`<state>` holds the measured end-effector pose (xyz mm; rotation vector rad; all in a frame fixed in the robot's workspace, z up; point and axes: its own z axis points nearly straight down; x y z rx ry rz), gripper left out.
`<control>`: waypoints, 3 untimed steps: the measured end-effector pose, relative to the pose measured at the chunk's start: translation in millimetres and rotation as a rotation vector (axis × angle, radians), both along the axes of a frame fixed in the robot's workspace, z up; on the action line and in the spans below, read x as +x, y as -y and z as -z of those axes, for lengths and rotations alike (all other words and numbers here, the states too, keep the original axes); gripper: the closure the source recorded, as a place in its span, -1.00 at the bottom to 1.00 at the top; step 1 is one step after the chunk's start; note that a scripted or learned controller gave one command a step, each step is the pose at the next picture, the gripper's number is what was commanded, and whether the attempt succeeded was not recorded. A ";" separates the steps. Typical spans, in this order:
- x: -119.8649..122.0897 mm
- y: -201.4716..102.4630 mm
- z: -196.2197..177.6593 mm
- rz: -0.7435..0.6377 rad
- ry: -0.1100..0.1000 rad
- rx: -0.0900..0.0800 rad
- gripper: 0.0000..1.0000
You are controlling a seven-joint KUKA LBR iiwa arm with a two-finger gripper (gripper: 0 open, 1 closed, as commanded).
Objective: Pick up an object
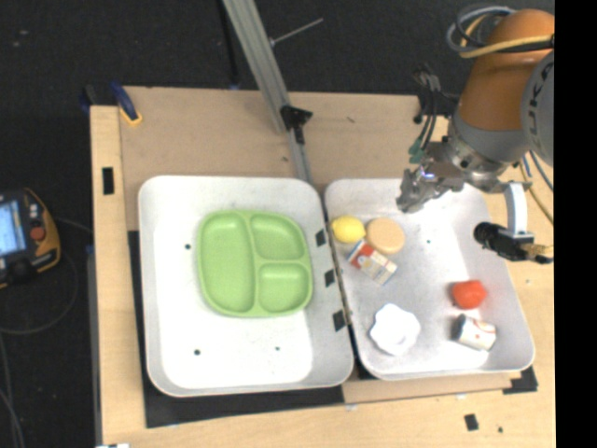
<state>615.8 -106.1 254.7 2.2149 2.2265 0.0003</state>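
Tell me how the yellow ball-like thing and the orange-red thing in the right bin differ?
The yellow object sits at the right bin's left edge, touching other items; the orange-red object lies further right, with bare floor around it. The yellow one is nearer the gripper; the orange-red one is nearer the camera-side rim. Both are small and rounded, and neither is held.

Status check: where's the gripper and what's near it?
Gripper over right bin back edge, nothing held. Yellow ball, tan disc closest. Path open.
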 end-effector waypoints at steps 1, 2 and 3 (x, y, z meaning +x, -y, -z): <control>-6.0 -43.1 -0.2 0.000 0.000 0.001 1.00; -14.4 -94.8 8.3 0.000 -0.001 0.000 1.00; -18.1 -150.1 17.6 -0.002 -0.001 0.001 1.00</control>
